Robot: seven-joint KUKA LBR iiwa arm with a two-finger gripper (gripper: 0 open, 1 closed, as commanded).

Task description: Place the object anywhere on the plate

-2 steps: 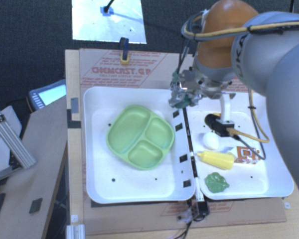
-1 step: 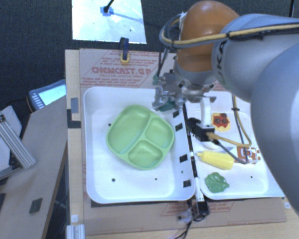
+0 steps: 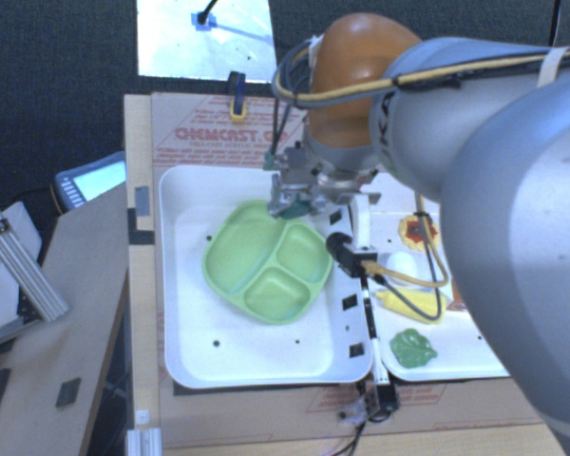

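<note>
Plate (image 3: 266,264): green, divided, just below your pincer (image 3: 290,200), in the left bin (image 3: 195,350).
Right bin (image 3: 456,364): banana (image 3: 408,302), green piece (image 3: 413,348), beyond the pincer.
Arm (image 3: 475,131): reaches over both bins, hiding part of the right one.
Pincer state: you cannot tell.

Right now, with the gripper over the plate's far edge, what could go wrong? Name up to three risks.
1. The gripper hangs at the rim of the green plate; anything released there might slip off into the left bin.
2. The plate sits tilted, so a nudge could shift it.
</note>
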